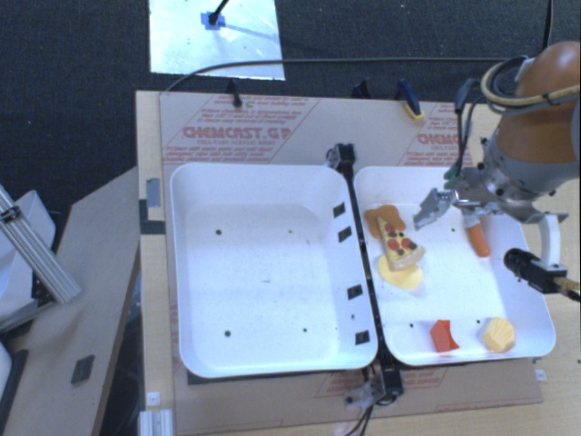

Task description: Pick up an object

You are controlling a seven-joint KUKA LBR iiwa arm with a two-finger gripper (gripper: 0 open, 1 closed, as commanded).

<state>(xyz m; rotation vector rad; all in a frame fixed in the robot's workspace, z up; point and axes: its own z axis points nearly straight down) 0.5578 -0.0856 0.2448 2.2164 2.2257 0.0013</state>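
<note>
Orange and slim, a carrot-like piece (477,240) lies in the right bin (545,339), just under the arm's wrist. The gripper (447,203) hangs over that bin with nothing between its fingers; whether they are apart or together I cannot tell. A pizza slice (397,241) lies near the divider, a red block (443,336) and a yellow chunk (497,334) along the front wall, loosely scattered, probably so each can be grasped alone.

Grey arm (526,166) w/ orange band
</note>
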